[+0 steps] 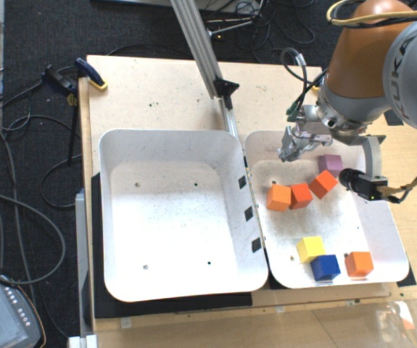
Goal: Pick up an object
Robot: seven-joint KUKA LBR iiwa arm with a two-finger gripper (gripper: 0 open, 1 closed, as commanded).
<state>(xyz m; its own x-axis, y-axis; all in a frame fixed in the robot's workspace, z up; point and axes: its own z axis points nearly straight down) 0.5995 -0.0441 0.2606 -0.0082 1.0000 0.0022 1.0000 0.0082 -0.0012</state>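
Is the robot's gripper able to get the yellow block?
Probably yes. The yellow block sits open from above in the right bin, with only the blue block close beside it.

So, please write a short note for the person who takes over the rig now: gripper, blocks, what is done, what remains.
Gripper: above the far end of the right bin, nothing seen between its fingers.
Blocks, all in the right bin: pink block, three orange blocks grouped mid-bin, yellow block, blue block and another orange block near the front.
Done: no pick yet.
Left: grasp and lift one block.
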